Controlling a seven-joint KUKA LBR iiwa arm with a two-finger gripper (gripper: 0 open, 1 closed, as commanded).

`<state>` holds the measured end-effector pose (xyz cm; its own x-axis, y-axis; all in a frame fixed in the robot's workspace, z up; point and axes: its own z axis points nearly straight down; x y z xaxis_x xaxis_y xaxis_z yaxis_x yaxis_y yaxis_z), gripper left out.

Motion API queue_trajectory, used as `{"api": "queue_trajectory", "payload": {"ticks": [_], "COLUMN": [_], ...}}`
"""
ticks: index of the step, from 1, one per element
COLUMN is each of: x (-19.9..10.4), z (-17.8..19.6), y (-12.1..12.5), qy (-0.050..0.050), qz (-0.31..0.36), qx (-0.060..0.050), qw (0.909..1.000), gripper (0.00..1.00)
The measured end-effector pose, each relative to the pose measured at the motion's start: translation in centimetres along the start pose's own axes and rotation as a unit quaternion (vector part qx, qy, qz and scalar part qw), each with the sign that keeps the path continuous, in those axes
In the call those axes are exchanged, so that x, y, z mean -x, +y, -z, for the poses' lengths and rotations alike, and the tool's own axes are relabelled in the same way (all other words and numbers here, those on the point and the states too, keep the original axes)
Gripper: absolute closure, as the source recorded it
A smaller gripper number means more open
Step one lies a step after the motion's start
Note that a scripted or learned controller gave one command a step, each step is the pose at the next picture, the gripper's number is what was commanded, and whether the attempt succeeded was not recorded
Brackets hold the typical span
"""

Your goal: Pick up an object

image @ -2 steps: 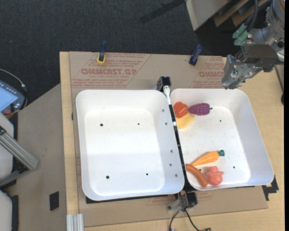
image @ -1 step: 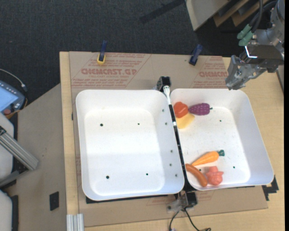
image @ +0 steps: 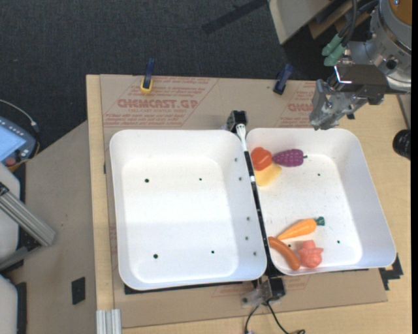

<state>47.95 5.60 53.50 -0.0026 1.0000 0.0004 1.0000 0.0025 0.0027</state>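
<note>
From my seat I look down on a pale wooden worktop (image: 59, 196) covered by a brown cardboard sheet (image: 196, 98) printed with red lettering. Two clamps, one yellow and blue (image: 147, 77) and one dark blue (image: 283, 78), pin the sheet's far edge. Beyond the worktop I see dark grey carpet (image: 98, 32). At the left edge sits a blue-lit screen (image: 10, 140) and a slanted aluminium rail (image: 26, 212). A beige box (image: 304, 16) stands at the top. The light is even and soft.

1 fixed overhead cam, slanted, 2 bins (image: 117, 215)
</note>
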Motion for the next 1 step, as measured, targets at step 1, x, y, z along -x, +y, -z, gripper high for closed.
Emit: {"api": "queue_trajectory", "payload": {"ticks": [1], "x": [-1.06], "z": [0.00], "y": [0.00], "qy": [0.000], "qz": [-0.001], "qx": [0.000], "qw": [1.0000], "gripper": [1.00]}}
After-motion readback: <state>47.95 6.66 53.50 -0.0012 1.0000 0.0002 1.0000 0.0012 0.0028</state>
